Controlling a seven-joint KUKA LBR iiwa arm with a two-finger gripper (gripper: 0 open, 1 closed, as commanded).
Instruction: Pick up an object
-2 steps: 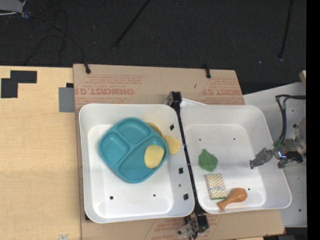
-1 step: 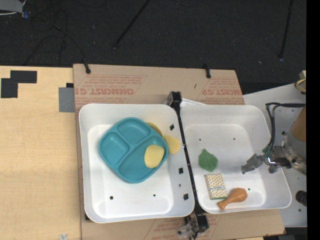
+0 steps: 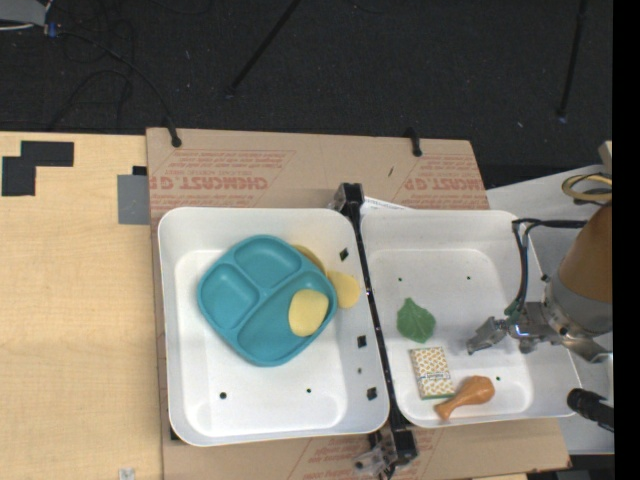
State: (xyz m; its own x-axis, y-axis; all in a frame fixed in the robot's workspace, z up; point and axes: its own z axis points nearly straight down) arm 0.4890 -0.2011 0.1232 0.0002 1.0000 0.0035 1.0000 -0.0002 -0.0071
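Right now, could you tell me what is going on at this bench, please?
The arm's tool hangs low in the right bin, holding nothing. Near it lie a green piece, a small patterned packet and an orange drumstick-shaped toy. The left bin holds a teal divided plate bearing a yellow item.

My bare grey metal gripper is showing a dull sheen over the smooth white plastic right bin. The glossy teal plastic divided plate is gleaming in the left white plastic bin. Matt brown cardboard is lying beneath.
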